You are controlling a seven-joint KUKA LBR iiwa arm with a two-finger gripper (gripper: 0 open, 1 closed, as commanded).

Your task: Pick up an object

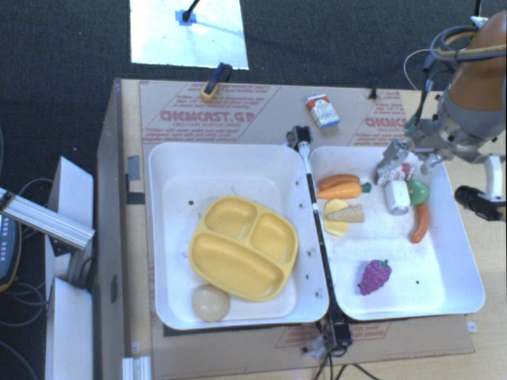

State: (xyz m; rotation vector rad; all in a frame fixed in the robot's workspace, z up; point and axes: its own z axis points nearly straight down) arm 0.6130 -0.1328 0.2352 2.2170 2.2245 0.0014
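Note:
My gripper (402,163) hangs over the far right part of the right bin (467,275), just above a small silver can (397,198) and a green round fruit (418,191). A red-and-white thing sits right under the gripper, partly hidden by it. An orange-red pepper (420,223) lies below the green fruit. An orange carrot (341,186) and pale yellow food pieces (339,216) lie at the bin's left side. A purple bunch of grapes (375,276) rests near the front.
The left bin (170,212) holds a yellow divided tray (244,246) and a beige round object (211,302). A red-and-white small box (322,110) and a yellow-black tool (214,81) lie on the cardboard behind the bins.

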